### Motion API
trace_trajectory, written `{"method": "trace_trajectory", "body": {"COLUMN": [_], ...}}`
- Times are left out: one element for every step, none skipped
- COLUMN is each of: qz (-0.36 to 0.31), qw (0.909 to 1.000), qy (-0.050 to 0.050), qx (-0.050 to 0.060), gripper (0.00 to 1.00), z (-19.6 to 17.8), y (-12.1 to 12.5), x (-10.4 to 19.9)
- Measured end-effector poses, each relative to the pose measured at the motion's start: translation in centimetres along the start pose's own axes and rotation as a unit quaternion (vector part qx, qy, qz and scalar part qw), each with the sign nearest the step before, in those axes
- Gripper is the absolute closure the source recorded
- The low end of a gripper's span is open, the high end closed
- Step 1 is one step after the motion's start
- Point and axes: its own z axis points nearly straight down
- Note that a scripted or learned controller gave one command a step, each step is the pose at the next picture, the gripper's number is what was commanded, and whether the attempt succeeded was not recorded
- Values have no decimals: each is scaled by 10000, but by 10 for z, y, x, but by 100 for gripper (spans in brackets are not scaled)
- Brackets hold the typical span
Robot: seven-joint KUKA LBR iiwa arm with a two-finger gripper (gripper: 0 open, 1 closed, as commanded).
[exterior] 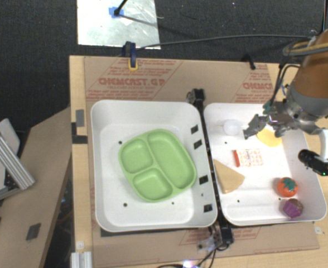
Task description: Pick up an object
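Note:
The right bin (306, 149) holds several small objects. A yellow piece (270, 139) lies at its back, partly covered by my gripper (266, 129), which hangs just over it with the fingers spread and nothing between them. A white ball (231, 127) rests to the left of the gripper. A red and white packet (249, 158) lies in front of it. Near the bin's left wall sits a tan wedge (228, 178). An orange fruit (287, 187) and a purple object (292, 208) sit in the front right corner.
The left bin (105, 149) carries a green divided plate (157, 164). A black ridge with clips (204, 149) separates the two bins. The grey and orange arm (320, 66) leans in over the right bin's back edge.

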Motion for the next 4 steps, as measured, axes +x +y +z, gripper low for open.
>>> {"method": "trace_trajectory", "body": {"qz": [9, 8, 13, 11], "qw": [10000, 10000, 10000, 9999], "qy": [5, 1, -18, -23], "qx": [22, 0, -52, -109], "gripper": [0, 0, 0, 100], "z": [62, 122, 129, 116], "y": [3, 8, 12, 15], "x": [-1, 2, 1, 1]}}
